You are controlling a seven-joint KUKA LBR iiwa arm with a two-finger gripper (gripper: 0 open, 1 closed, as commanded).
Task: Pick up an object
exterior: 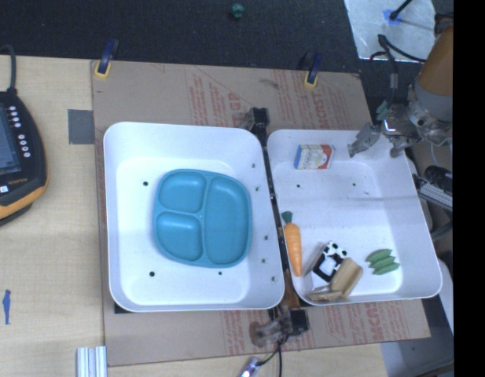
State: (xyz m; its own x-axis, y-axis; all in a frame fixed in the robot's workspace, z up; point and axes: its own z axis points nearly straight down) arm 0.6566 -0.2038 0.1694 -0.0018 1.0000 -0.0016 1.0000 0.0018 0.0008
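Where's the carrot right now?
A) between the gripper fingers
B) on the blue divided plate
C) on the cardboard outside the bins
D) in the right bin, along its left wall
D: the carrot lies in the right bin against its left wall, apart from the blue plate in the left bin and far from the gripper at the right bin's top right corner.

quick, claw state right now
claw: open, holding nothing, over the top right corner of the right bin.
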